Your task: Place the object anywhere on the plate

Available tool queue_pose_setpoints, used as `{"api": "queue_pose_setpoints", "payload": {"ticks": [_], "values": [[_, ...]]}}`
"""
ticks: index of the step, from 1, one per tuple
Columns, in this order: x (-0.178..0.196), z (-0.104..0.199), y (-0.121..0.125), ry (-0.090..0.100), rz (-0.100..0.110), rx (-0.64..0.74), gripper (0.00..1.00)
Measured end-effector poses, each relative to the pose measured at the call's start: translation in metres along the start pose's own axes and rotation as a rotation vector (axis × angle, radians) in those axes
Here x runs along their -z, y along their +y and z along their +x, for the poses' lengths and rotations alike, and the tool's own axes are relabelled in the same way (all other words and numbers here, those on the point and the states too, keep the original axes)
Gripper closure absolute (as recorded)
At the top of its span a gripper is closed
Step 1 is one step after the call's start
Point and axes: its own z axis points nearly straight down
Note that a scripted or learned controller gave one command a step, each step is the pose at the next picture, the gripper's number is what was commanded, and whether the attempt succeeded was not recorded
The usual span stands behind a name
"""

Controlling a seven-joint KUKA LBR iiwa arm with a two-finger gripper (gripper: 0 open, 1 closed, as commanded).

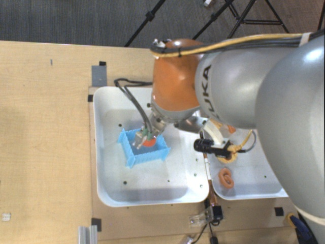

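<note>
Two bins sit side by side on the surface (45,136). In the left bin (109,187) lies a plate (144,156), a little left of the bin's middle. The hand (144,136) is over the plate, and a small object (150,142) lies on the plate just under it. In the right bin (254,187), near its left wall, lies a ring (226,177)

Two white bins (109,187) sit on the worktop. One blue plate (133,157) lies under the hand (144,139), with one orange piece (150,142) there. One brown ring (226,178) lies to its right.
</note>
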Motion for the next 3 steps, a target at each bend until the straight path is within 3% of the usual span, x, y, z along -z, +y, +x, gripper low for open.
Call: {"api": "queue_pose_setpoints", "payload": {"ticks": [1, 2, 3], "values": [[0.04, -0.055, 0.009, -0.002, -0.001, 0.176, 1.0], [-0.023, -0.006, -0.001, 0.0, 0.0, 0.323, 1.0], [-0.022, -0.007, -0.001, -0.001, -0.002, 0.322, 0.0]]}}
